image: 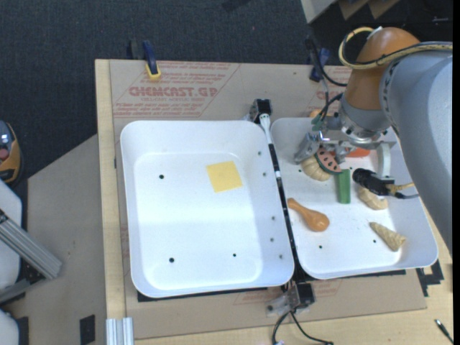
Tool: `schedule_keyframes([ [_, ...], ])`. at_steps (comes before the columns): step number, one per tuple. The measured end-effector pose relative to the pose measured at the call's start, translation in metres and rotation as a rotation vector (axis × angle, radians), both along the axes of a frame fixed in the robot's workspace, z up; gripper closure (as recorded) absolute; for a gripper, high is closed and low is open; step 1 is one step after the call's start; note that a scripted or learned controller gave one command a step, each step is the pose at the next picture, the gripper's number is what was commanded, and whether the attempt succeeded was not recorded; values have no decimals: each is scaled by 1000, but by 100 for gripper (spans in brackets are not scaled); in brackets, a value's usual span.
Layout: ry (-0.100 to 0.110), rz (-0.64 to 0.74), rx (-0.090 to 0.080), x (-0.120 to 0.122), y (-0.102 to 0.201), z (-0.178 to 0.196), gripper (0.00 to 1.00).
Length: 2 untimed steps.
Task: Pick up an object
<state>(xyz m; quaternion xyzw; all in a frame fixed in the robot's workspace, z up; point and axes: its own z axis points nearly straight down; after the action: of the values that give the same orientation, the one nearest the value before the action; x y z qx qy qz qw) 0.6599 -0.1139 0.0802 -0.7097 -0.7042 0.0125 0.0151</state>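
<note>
Down in the right white bin [402,261], the grey two-finger gripper [325,149] crowds a pale lumpy object [313,167]; its grip state is unreadable, and neighbouring clutter could spoil the pick.

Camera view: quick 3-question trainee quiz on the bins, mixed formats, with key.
1. True or false: the yellow square lies in the left bin.
2. Which lies nearest the divider between the bins? A) orange drumstick-shaped toy B) green stick C) tan cone
3. Fill in: the pincer hangs over the ___ bin.

Key: 1 true. 2 A. 3 right; it hangs over the right bin, above a watermelon-slice toy, grip not discernible.
</note>
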Motion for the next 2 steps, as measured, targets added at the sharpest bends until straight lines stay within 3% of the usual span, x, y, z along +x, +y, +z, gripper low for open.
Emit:
schedule_keyframes([
  [1,-33,7,-2,-33,20,4,0],
  [2,-45,10,-5,8,19,5,0],
])
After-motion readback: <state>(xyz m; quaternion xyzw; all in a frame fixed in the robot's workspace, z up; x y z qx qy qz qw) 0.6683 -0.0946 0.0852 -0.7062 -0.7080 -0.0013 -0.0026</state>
